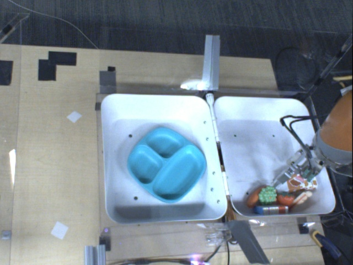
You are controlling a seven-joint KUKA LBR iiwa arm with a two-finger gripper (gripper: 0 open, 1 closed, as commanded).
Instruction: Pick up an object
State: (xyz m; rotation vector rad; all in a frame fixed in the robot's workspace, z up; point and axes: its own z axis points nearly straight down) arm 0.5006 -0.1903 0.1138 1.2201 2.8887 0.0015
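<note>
While I hover low in the right bin (242, 148), my gripper (300, 173) sits just above the toy pile (278, 196); finger state unclear. Nothing lifted; grasp remains.

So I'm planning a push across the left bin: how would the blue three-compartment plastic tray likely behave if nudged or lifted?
The blue three-compartment plastic tray looks moulded and rigid, so it probably keeps its shape. It lies flat and wide in the left white bin, so it should slide rather than tip. Its rounded, smooth-looking rim may be slippery for a two-finger grip.
</note>
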